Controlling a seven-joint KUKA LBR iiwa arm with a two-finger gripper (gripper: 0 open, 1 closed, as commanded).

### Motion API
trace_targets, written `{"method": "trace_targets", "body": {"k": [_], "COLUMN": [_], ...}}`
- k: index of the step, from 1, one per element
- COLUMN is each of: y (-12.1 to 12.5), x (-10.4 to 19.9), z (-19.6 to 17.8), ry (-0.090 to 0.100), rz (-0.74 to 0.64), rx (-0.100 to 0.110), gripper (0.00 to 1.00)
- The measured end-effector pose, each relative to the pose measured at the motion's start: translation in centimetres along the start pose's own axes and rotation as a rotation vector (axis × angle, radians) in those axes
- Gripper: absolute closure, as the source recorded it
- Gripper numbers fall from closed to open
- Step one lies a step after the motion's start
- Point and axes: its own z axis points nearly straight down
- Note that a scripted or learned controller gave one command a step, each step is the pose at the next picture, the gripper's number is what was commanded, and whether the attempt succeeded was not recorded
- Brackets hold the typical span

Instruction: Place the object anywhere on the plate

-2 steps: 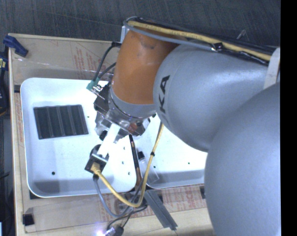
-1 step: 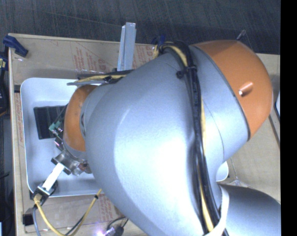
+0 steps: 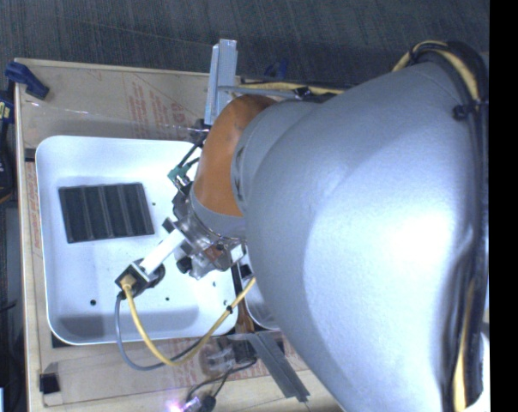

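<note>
Dark ribbed slab (image 3: 105, 211) lies flat in upper-left part of left white bin (image 3: 79, 303), well apart from hand (image 3: 203, 257). Hand sits over bin's right side; open vs. shut can't tell. Grey arm (image 3: 362, 230) looms at right, wooden counter (image 3: 113, 101) beneath.

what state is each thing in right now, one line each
dark ribbed slab: lying flat in the left bin, apart from the gripper
left bin: sitting level on the bench, slab inside
right bin: mostly hidden under the arm
arm: reaching across both bins
gripper: over the left bin's right side, grip cannot be told
</note>
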Motion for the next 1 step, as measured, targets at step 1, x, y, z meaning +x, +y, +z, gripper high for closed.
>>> {"method": "trace_targets", "body": {"k": [1], "y": [-2.33], "x": [4.08], "z": [9.61], "ry": [-0.004], "rz": [0.314], "rx": [-0.002], "gripper": [1.0]}}
